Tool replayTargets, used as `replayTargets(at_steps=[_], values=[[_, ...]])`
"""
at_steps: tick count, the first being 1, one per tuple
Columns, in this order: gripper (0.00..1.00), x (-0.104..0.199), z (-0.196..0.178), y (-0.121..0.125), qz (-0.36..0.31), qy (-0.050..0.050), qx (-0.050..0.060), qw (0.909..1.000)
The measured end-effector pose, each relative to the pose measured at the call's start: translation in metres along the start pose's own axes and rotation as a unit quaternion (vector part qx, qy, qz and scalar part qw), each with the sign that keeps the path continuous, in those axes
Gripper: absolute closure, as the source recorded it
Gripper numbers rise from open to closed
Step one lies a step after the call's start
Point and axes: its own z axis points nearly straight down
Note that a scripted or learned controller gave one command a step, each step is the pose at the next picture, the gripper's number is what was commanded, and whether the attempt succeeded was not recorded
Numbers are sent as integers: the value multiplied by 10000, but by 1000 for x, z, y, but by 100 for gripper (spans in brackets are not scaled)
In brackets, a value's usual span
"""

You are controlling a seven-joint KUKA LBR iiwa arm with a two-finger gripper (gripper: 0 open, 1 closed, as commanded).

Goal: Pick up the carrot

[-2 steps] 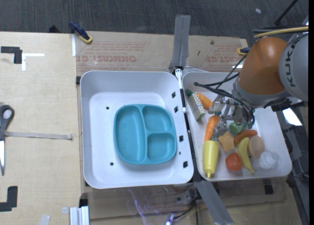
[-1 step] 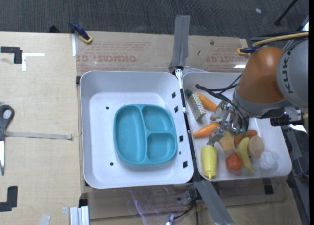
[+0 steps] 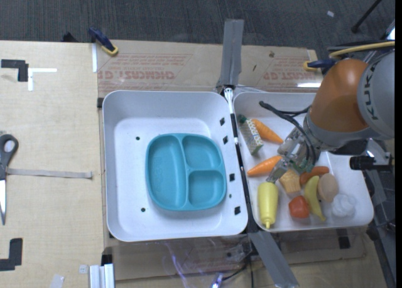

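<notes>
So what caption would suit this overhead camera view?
Robot hand reaches toward a carrot among toy foods in the right bin.

Bright, even overhead light, soft shadows, slightly soft focus throughout.

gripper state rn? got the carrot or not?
Gripper: down in the right white bin, at the end of an orange carrot. Open or closed cannot be told; no grasp visible.

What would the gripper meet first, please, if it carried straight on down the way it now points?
Most likely the carrot lying in the right bin: the gripper points down over its thick end. Height above it is hard to judge from this slanted view.
</notes>
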Motion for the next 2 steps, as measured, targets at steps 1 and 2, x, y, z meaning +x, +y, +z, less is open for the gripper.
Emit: replayTargets(at_steps=[1,2], values=[[0,-7,1,20,486,4,1,9988],[100,-7,-9,21,468,-11,2,9989]])
